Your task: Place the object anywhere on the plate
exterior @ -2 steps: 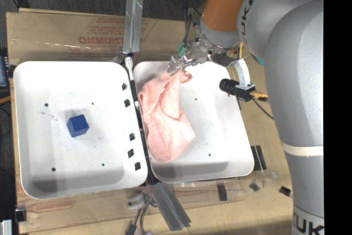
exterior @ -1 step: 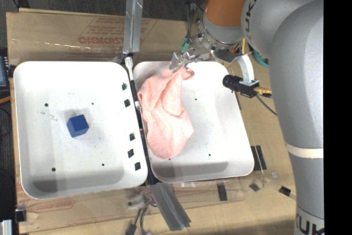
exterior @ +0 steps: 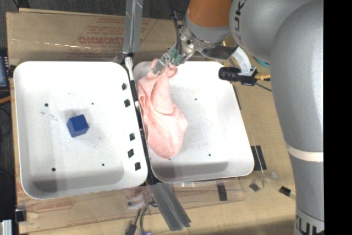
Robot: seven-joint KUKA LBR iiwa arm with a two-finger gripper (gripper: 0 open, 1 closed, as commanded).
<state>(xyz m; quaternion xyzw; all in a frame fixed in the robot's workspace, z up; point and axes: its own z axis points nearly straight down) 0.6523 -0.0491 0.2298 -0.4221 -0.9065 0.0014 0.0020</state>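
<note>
- We find the jaws at the far edge of the right bin (exterior: 242, 135), pinching the top corner of a pink cloth (exterior: 162, 118); the gripper (exterior: 166, 65) meets the fabric just beside the divider between the two bins.
- We judge the step in hand to be the carry: the cloth is gripped, and its placement is not yet done.
- The cloth hangs or trails from the pinched corner toward the near side of the right bin, along that bin's left wall. We cannot tell whether its lower end rests on the bin floor or hangs clear of it.
- The cloth is pale pink, soft and crumpled, with folds gathered toward the gripped corner and a broader, rounded lower end.
- We cannot make out a plate apart from the bins themselves; the next move calls for settling the target, then lowering the cloth onto it and releasing.
- The left bin (exterior: 33, 135) holds a small blue cube (exterior: 77, 125), well apart from the cloth.
- Both bins sit on a cardboard-covered tabletop (exterior: 66, 30).
</note>
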